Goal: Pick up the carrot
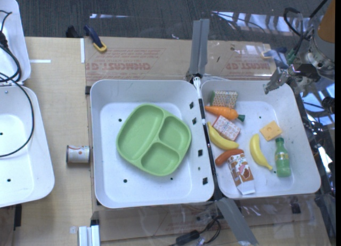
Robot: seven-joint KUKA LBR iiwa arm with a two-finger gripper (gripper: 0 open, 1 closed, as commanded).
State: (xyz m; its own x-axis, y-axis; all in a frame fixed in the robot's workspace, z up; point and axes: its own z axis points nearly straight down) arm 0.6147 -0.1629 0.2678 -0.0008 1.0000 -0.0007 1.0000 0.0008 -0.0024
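The carrot [222,112], orange with a green stem end pointing right, lies flat in the upper left part of the right bin [298,133], just below a patterned box [224,99]. My gripper [282,79] hovers over the bin's far right corner, above and well to the right of the carrot and not touching it. Nothing shows in the gripper.
Around the carrot lie a pink-and-white packet [228,128], two bananas [220,139] [259,152], a cheese wedge [270,131], a green bottle [282,158], a red sausage [229,156] and a small carton [242,174]. The left bin [106,181] holds a green divided plate [154,139].
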